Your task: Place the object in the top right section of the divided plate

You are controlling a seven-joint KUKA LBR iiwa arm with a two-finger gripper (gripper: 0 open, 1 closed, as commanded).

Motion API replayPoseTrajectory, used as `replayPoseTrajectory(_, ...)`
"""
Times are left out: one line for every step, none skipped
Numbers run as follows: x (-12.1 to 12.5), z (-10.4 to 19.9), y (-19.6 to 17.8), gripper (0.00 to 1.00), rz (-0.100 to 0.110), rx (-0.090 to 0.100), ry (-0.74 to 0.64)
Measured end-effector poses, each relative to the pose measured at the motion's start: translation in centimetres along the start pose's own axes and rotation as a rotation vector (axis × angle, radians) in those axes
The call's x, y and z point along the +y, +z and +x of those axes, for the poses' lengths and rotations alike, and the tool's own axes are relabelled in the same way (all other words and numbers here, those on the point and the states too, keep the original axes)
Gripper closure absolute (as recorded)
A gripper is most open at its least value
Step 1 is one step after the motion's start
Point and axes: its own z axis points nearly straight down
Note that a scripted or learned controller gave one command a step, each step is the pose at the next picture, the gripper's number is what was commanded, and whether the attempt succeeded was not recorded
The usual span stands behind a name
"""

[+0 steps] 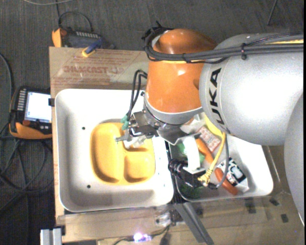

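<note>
A yellow divided plate [115, 154] lies in the left white bin [71, 137]. My arm's orange wrist and grey body hang over the divide between the two bins. The gripper [135, 137] reaches down over the plate's upper right part, close to the ridge between its sections. Its tips are hard to tell apart from the plate behind them. Something pale yellow shows just below the gripper on the plate, too blurred to name.
The right bin [262, 188] holds several items: a carrot-like orange piece [204, 147], something green [186, 152], a packet with print [209, 134] and a small orange and black item [232, 180]. A pendant [33, 111] lies on the floor at left.
</note>
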Motion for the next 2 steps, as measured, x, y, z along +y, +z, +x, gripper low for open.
replayPoseTrajectory(1.0, 5.5, 16.3, 1.0, 0.002, 0.002, 0.086)
replayPoseTrajectory(2.6, -8.8, 7.2, 1.0, 0.001, 0.0, 0.091)
